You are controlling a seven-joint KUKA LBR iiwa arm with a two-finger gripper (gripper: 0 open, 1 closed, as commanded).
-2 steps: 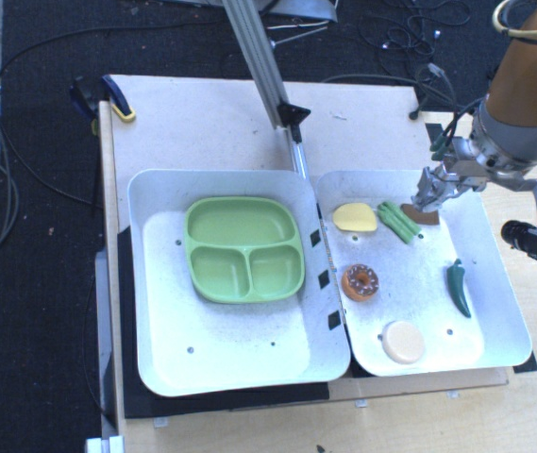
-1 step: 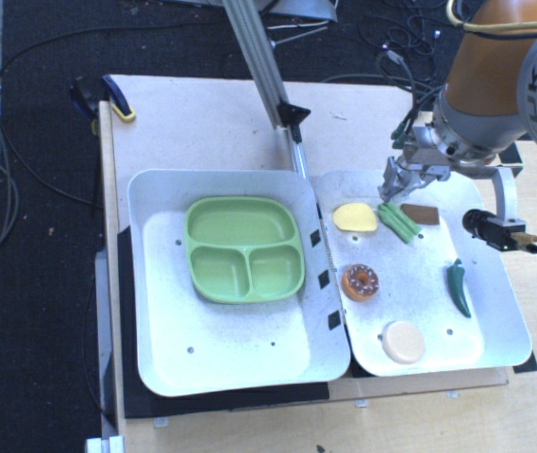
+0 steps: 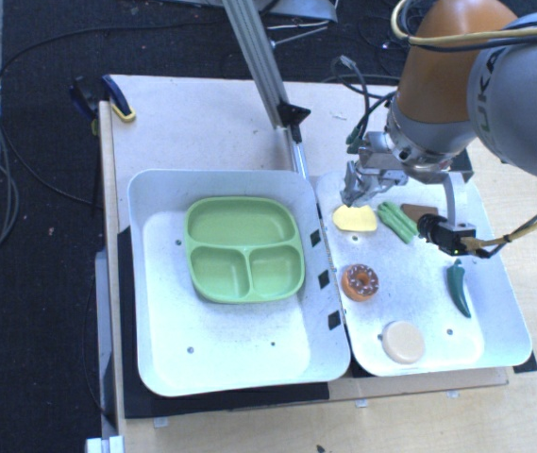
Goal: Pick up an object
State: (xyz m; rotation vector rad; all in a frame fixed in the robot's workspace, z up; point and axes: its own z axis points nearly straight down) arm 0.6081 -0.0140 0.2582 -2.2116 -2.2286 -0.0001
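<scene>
Yellow wedge-shaped toy [image 3: 355, 219] — you will find it directly under the claw [image 3: 356, 196], in the right white bin [image 3: 495, 319]; whether the claw is apart or together you cannot tell. Green ridged piece [image 3: 398, 222] — just right of the claw. Brown frosted doughnut [image 3: 360, 281] — below it.

Grey arm [image 3: 523, 83] with orange band, metal hand [image 3: 358, 192], black and yellow cables.
</scene>
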